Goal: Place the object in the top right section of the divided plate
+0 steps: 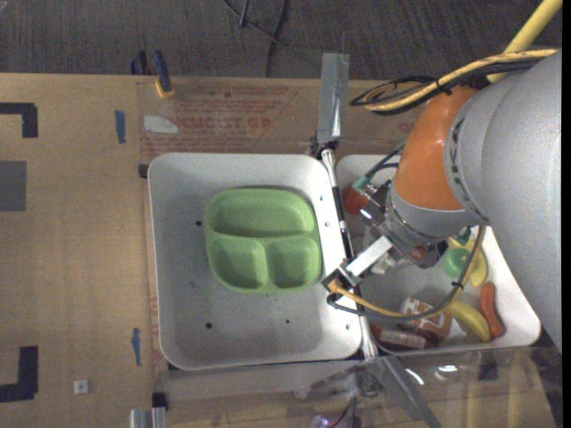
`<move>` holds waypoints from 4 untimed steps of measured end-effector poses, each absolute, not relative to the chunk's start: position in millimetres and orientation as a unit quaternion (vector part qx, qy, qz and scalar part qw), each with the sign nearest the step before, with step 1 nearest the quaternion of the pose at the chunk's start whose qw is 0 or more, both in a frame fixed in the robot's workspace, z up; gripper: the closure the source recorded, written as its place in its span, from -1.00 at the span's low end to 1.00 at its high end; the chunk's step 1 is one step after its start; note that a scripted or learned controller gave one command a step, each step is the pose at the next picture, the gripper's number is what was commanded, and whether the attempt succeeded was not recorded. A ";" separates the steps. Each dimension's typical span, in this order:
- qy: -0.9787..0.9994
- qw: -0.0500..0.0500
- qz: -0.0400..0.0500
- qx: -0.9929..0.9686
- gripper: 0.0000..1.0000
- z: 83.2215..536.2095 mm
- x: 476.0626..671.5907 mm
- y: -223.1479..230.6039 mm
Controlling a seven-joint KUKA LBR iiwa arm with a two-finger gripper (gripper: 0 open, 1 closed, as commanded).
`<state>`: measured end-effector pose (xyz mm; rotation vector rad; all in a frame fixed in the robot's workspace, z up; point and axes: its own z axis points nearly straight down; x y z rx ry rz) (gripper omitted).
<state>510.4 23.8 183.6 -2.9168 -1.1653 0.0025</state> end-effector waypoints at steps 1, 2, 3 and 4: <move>-0.562 0.002 0.002 -0.827 1.00 183.6 478.4 33.6; -0.329 0.000 0.001 -0.944 1.00 183.6 478.9 15.1; -0.234 0.000 0.002 -0.972 1.00 207.1 545.9 76.5; -0.139 0.001 0.004 -0.990 1.00 183.5 478.1 80.3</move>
